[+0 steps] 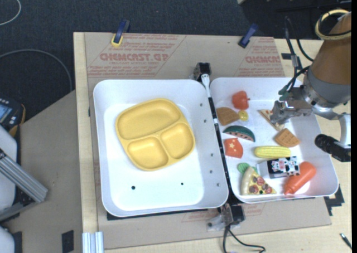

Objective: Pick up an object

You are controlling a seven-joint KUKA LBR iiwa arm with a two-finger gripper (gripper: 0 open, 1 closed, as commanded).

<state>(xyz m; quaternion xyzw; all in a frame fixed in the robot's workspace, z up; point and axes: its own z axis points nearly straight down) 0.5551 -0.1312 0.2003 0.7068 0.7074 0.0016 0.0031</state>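
The right bin (323, 188) holds several toy foods: a red pepper (241, 100), a brown bread piece (227, 115), a watermelon slice (240, 132), a red cube (233, 146), a yellow corn cob (272, 151), a tan waffle wedge (286, 137), a black-and-white box (281, 166), an orange carrot (299, 178) and a pizza slice (254, 181). My gripper (280, 111) hangs low over the bin's upper right part. It is just above the waffle wedge and beside a small tan piece (265, 115). Nothing shows held in it.
The left bin (106, 135) bears a yellow divided plate (154, 133). A black divider rail (213, 118) runs between the bins. The arm's grey body and orange band (333, 59) stand over the right bin's far right corner. Clamps sit at the board's back edge.
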